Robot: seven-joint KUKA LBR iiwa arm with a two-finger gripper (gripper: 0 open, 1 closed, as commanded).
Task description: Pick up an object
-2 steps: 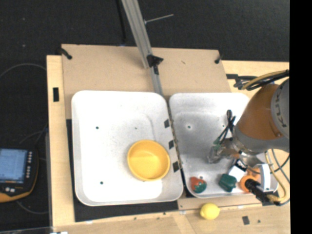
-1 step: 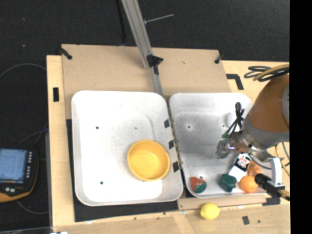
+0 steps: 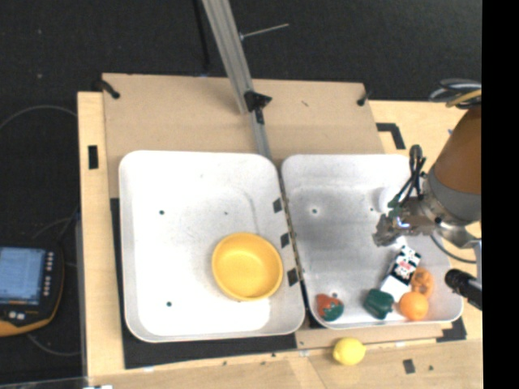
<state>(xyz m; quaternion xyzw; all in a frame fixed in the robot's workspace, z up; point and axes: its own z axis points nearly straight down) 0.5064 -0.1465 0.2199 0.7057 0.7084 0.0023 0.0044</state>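
Note:
My gripper [image 3: 388, 232] hangs over the right part of the right bin [image 3: 340, 193], just above and left of a small white and black box [image 3: 403, 267]. Below the box, along the bin's near right corner, lie an orange ball [image 3: 413, 305], a second orange piece [image 3: 422, 280], a dark green block [image 3: 378, 303] and a red and green fruit [image 3: 328, 305]. Nothing shows between the fingers. A yellow bowl [image 3: 246, 265] sits in the left bin [image 3: 186, 209].
A yellow lemon-like ball [image 3: 349, 351] lies on the bench in front of the right bin. A metal pole [image 3: 235, 55] slants up behind the bins. A pendant with a blue screen [image 3: 24, 286] lies at far left.

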